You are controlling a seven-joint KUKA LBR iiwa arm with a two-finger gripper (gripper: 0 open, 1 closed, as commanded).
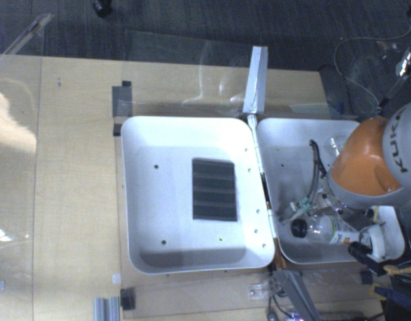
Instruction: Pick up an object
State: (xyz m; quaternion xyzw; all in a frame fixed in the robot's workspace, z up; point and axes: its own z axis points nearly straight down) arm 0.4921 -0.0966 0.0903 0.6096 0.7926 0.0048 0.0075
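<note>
From my remote station I see the arm (pixel 369 159) reaching low into the right bin (pixel 286 159), its pincer (pixel 311 212) over a clear plastic bottle (pixel 319 231) with a dark cap, probably positioned to grab it. I cannot tell the pincer's state. A dark ribbed rectangle (pixel 215 189) lies in the left bin (pixel 158 179) on the table (pixel 65 179).

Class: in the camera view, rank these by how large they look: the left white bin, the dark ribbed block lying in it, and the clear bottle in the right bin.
1. Left white bin
2. Dark ribbed block
3. Clear bottle, though the arm partly hides it
</note>
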